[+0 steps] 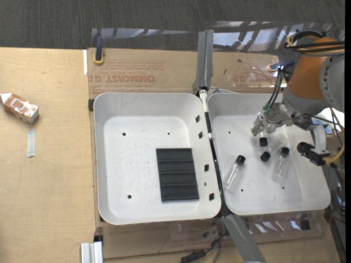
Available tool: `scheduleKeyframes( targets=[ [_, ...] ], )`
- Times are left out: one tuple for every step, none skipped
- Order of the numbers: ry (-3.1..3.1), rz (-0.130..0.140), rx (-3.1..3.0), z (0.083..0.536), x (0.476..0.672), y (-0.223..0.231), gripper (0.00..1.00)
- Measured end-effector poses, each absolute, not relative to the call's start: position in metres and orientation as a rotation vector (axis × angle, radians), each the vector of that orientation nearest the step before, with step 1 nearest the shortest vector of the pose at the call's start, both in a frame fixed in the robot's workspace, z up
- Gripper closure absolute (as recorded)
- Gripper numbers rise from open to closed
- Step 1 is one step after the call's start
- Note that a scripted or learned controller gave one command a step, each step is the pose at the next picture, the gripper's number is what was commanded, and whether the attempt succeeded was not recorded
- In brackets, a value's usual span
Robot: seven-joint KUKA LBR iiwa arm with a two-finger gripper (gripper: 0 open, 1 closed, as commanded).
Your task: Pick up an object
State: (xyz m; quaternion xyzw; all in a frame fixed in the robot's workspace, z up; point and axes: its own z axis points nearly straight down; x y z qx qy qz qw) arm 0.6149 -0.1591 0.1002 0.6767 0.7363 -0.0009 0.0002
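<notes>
Nearest the camera, a clear vial with a black cap [235,172] lies tilted on the right bin [307,201] floor, and a second capped vial [281,163] lies just right of it. Two loose black caps [264,149] sit between them and my gripper [264,126], which hangs just above, fingers spread, gripping nothing.
</notes>
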Motion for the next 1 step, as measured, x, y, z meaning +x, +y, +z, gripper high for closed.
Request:
scheduleKeyframes(
  targets=[
    [2.296, -0.004, 2.145, 0.1909, 0.6294, -0.0708, 1.0]
  ],
)
